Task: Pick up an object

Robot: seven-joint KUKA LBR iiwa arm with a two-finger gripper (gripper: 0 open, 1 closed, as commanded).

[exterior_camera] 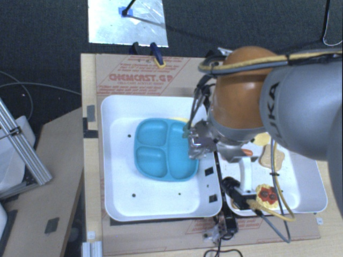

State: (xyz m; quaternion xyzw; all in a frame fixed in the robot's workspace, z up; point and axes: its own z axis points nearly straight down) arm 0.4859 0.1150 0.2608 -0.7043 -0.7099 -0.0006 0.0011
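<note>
A blue divided plate (161,149) lies in the left white bin (120,197), toward its right side. A sliver of something yellow (182,121) peeks out at the plate's far right corner. My gripper (195,143) hangs over the plate's right edge, under the arm's orange band (246,87). In the right bin (313,194) I see a slice of toast (270,157), a small pizza-like piece (266,195), a white object (246,175) and a pale yellow piece (262,139). The arm hides much of that bin.
Both bins sit on a cardboard sheet (139,76). Black brackets (210,183) mark the wall between the bins, and cables (278,213) trail over the right bin's front. A silver sheet (126,15) lies on the floor behind.
</note>
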